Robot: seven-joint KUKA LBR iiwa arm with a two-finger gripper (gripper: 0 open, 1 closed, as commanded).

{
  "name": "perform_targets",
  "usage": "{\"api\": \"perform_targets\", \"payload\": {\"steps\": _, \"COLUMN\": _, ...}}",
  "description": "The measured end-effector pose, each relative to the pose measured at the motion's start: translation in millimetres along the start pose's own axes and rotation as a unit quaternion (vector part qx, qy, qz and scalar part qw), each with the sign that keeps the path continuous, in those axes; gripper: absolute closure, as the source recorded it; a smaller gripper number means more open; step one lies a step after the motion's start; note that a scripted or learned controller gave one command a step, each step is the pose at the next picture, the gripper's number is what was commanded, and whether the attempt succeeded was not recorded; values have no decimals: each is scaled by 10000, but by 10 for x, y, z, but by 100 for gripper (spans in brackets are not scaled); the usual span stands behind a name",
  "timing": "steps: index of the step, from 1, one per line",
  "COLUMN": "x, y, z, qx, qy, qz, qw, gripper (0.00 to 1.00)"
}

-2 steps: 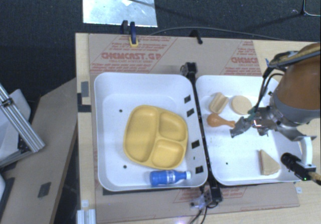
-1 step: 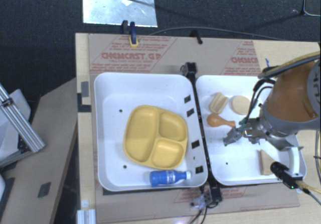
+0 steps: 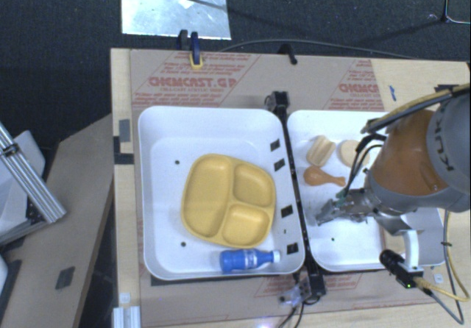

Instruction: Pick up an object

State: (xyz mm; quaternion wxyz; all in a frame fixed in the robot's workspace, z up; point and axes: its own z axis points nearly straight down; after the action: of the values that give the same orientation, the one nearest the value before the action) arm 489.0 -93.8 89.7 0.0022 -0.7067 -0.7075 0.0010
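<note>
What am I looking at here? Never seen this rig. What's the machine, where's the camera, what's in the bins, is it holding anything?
One camera is fixed above the bench, looking down at a slant. The grey and orange shape at the right is a KUKA robot arm; its task is to pick up an object. At its end is a two-finger gripper, low over the right bin. I see nothing between its fingers, and whether they are open or shut is unclear.

The bench bears two shallow white bins side by side. The left bin holds a yellow divided plate and a blue bottle lying on its side near the front wall. The right bin holds a few small tan and orange pieces, too small to identify.
</note>
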Motion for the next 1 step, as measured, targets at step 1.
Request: {"api": "perform_targets", "payload": {"steps": 1, "x": -5, "y": 16, "z": -135, "qx": -30, "qy": -8, "qz": -4, "qw": 10000, "gripper": 100}}
